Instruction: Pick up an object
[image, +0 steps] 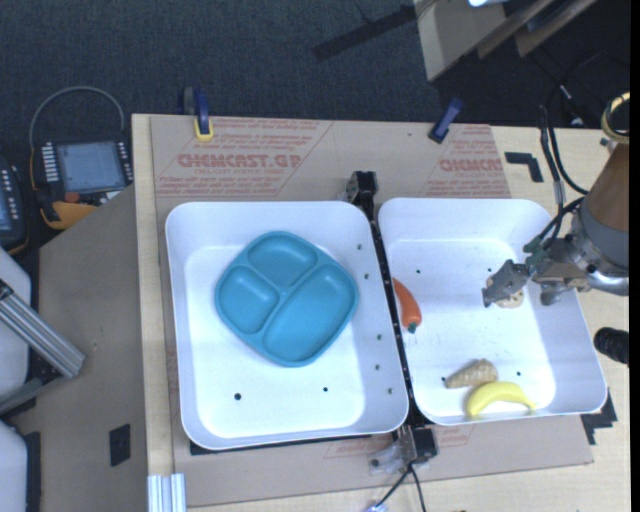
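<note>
A pale wooden desk fills the middle of the frame, with a sheet of brown cardboard printed in red lettering lying under two shallow white bins. Dark blue-grey carpet covers the floor across the top of the frame. At the upper left, off the desk, sits a handheld control pendant with a looped black cable. A yellow-and-blue clamp grips the cardboard's top edge left of centre, and a blue clamp does so right of centre.

The left bin holds a blue divided plate, lying flat near its middle. The right bin holds an orange carrot-like object against its left wall, a tan lumpy object near the bottom, and a yellow banana just beside it, at the bin's lower edge.

The gripper reaches in from the right edge of the frame, over the right part of the right bin, low above a small pale object that shows just beneath the jaws. I cannot tell how wide the jaws stand or whether anything sits between them.
</note>
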